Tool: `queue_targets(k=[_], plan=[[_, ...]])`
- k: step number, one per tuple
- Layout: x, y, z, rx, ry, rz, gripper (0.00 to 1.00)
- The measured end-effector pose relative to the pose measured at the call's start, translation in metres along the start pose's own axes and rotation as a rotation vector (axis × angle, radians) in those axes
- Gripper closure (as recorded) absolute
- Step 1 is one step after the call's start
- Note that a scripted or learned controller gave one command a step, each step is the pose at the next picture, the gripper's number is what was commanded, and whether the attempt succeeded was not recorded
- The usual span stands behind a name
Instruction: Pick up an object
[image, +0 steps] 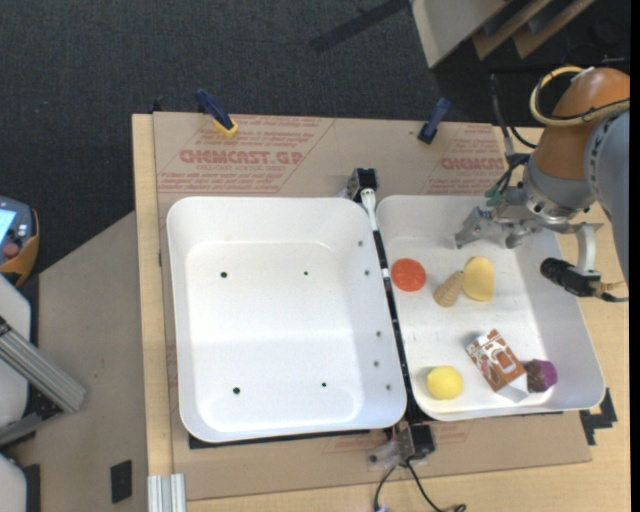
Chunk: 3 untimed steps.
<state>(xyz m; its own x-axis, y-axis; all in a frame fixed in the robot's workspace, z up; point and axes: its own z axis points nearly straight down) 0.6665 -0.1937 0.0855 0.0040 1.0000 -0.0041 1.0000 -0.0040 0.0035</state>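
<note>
Grey with an orange band, the arm (570, 130) reaches in from the right and bends down over the right bin (570, 330), its claw (497, 228) low above the bin's far end. The claw's fingers are spread apart, holding nothing. Just in front of the claw lie a yellow object (480, 279) and a tan cone (450, 289), the cone's long axis slanting, narrow end toward the left bin (270, 320). An orange ball (408, 275) sits left of the claw. Nearer the front lie a yellow ball (445, 382), a red-and-white packet (495, 360) and a purple object (541, 375).

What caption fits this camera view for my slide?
Robot gripper hovers over the right bin of small toys beside the left bin.
</note>
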Motion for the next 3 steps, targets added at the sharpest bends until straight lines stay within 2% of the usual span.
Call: queue_targets(k=[1,2,3], plan=[[0.100,0.000,0.000,0.005,0.008,-0.012,0.00],[0.032,-0.052,0.000,0.008,0.005,0.002,0.00],[0.049,-0.135,0.001,0.013,0.008,-0.001,0.00]])
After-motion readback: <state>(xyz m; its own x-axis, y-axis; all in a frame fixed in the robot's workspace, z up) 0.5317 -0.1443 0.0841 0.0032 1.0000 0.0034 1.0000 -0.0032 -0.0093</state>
